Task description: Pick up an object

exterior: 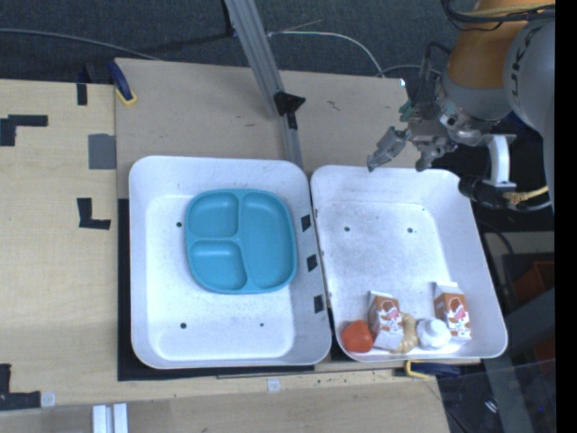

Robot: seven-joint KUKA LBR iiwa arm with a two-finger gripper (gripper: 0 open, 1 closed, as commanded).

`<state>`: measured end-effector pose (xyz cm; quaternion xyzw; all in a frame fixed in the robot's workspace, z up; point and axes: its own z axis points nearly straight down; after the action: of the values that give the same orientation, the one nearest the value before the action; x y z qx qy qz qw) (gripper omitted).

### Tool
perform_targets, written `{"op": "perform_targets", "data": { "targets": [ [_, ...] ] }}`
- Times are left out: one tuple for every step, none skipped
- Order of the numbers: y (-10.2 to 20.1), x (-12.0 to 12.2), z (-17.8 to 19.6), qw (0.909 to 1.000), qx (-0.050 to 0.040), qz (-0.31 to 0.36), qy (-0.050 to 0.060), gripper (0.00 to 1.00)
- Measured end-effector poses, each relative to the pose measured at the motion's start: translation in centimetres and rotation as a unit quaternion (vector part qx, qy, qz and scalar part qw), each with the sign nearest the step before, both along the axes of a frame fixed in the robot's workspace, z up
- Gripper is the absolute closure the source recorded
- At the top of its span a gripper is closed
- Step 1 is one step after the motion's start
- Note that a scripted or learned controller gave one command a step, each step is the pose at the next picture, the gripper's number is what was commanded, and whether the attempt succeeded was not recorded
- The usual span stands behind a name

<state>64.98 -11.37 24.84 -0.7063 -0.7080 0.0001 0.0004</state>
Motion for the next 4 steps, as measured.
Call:
{"op": "perform_targets", "data": {
  "targets": [
    [0.0, 0.0, 0.0, 1.0000, -0.0002, 0.000, 0.000, 0.00],
    [0.6, -0.9, -5.7, 1.0000, -0.0004, 0.000, 0.003, 0.00],
    [0.8, -1.4, -12.3, 1.0000, -0.0004, 0.000, 0.004, 0.00],
    [0.8, -1.4, -16.2, 1.0000, -0.0012, 0.000, 0.001, 0.00]
  ]
}}
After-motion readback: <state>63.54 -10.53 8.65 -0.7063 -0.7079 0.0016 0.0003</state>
